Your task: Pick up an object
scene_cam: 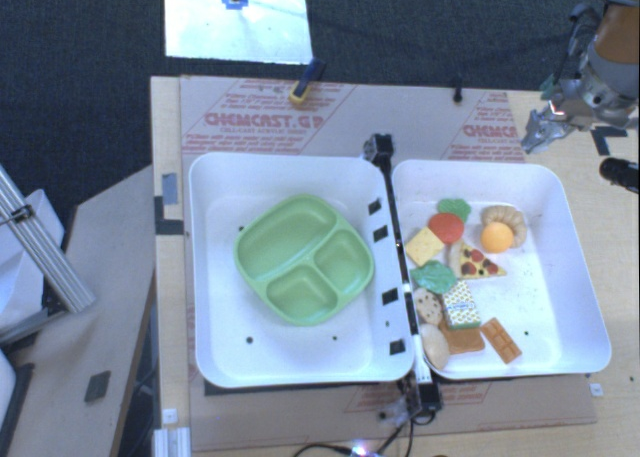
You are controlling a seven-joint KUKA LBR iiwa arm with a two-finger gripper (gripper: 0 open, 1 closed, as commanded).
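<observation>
The right bin [560, 195] holds several toy food items: an orange ball [497, 236], a red tomato [446, 227], a yellow cheese block [424, 246], a pizza slice [478, 263], a croissant [503, 213], green leafy pieces [434, 276], a cookie [428, 307] and a brown wafer [500, 339]. My gripper [538, 133] hangs at the upper right, beyond the far right corner of that bin and well above the bench. Nothing shows between its tips.
The left bin [215, 185] contains a green divided plate [303, 259]. A black clip strip [390, 255] joins the two bins. A white sheet [237, 5] lies on the dark floor behind the bench. A metal rail [35, 245] stands at left.
</observation>
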